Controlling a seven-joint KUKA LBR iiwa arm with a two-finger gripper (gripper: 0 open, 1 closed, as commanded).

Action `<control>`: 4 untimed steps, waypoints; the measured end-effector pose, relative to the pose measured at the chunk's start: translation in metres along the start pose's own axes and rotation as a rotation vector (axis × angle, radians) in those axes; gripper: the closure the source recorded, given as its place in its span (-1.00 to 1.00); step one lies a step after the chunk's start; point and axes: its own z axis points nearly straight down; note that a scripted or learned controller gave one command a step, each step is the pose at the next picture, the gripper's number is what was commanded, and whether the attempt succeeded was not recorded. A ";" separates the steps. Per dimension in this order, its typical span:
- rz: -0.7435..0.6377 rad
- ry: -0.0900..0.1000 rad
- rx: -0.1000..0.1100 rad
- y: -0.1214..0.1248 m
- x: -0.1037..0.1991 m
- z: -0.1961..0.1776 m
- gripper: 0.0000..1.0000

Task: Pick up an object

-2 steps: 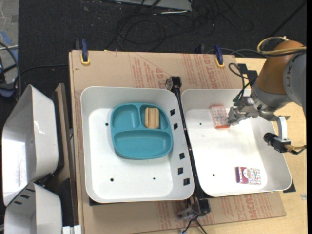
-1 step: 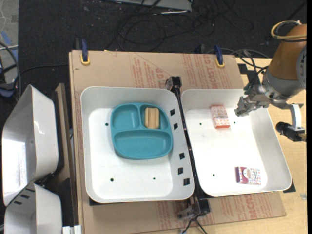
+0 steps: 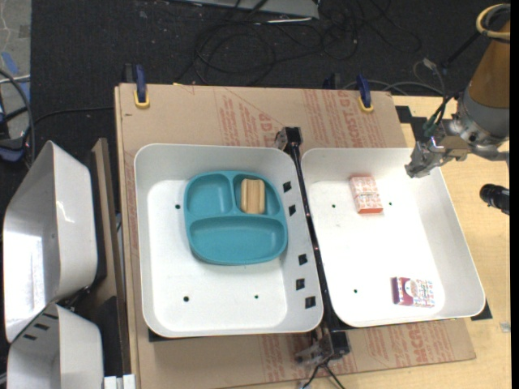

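Packet (image 3: 366,194) lying untouched in far part of right bin (image 3: 454,241); gripper (image 3: 422,162) hovering over bin's far right rim, finger state unclear. Nothing being lifted; whole pick remaining.

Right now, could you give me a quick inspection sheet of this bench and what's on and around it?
Surface: cardboard sheet under two white bins, left bin and right bin, side by side.
Job's things: teal divided plate in left bin, tan block in its upper right compartment; pink-and-white packet and small printed packet in right bin.
Clutter: nothing seen.
Grippers: gripper over right bin's far right corner, holding nothing visible.
Cables: black cables on the floor behind.
Surroundings: blue-and-yellow clamps, white containers at left.
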 end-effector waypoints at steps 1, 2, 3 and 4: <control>0.001 0.001 0.007 0.000 0.000 0.022 1.00; -0.002 0.004 0.008 -0.013 0.049 0.025 1.00; -0.003 0.004 0.009 -0.015 0.102 0.031 1.00; -0.003 0.003 0.008 -0.017 0.150 0.034 1.00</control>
